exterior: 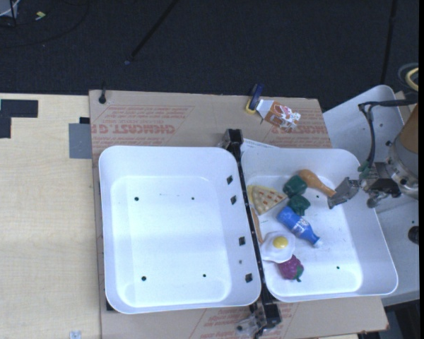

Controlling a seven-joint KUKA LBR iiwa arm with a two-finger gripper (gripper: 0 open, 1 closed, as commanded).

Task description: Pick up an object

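- The tool [355,191] hovers over the right edge of the right bin [371,274]; its fingers look spread, with nothing between them.
- Just left of the tool lies an orange drumstick [315,181], touching a dark green piece [295,186].
- Further left sits a waffle wedge [267,199].
- Below and left of the tool lie a blue bottle [298,227], a fried egg [278,246] and a purple piece [291,268].
- The left bin [113,224] is well apart on the surface [35,210].
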